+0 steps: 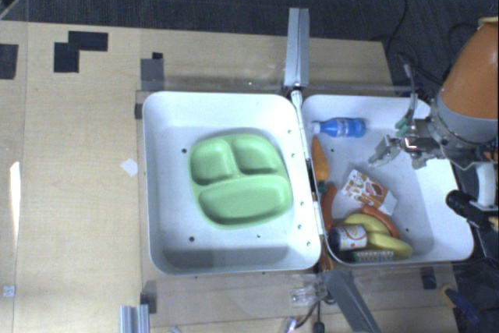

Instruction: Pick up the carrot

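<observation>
The carrot (319, 159) is a slim orange piece lying lengthwise against the left wall of the right bin (444, 246), just below the blue bottle. My gripper (401, 152) hovers over the bin's upper right part, well to the right of the carrot. It is open with nothing between its fingers. The arm's orange band (472, 78) sits above it at the right edge.
In the right bin lie a blue bottle (341, 127), a snack packet (366, 191), a reddish-brown piece (328, 203), a banana (380, 234) and a can (348, 239). The left bin (168, 168) holds a green divided plate (240, 179). A metal post (297, 51) stands between the bins.
</observation>
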Robot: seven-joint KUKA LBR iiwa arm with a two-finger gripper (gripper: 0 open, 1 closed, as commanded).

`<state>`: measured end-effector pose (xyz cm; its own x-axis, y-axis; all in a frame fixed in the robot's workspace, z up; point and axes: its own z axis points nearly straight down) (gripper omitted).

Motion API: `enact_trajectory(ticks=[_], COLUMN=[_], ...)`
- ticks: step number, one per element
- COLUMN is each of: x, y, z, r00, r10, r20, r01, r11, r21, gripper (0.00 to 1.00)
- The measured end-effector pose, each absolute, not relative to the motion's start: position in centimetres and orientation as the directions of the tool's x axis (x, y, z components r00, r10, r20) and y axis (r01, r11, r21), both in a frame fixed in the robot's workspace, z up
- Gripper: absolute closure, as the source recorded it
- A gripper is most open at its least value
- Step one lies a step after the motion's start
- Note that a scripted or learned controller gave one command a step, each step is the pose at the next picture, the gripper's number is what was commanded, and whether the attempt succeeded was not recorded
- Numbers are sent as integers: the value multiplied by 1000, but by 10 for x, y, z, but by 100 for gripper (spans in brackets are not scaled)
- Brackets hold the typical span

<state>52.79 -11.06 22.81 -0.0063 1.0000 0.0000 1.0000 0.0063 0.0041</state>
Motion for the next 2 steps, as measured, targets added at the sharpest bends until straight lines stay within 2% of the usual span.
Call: enact_trajectory(ticks=[1, 2], x=[530, 540], y=[-109, -147], z=[239, 100], r00=[-10, 362], r10=[1000, 932], r20=[0, 2], r01=[1000, 932], r11=[10, -362], r21=[9, 0], gripper=[100, 100])
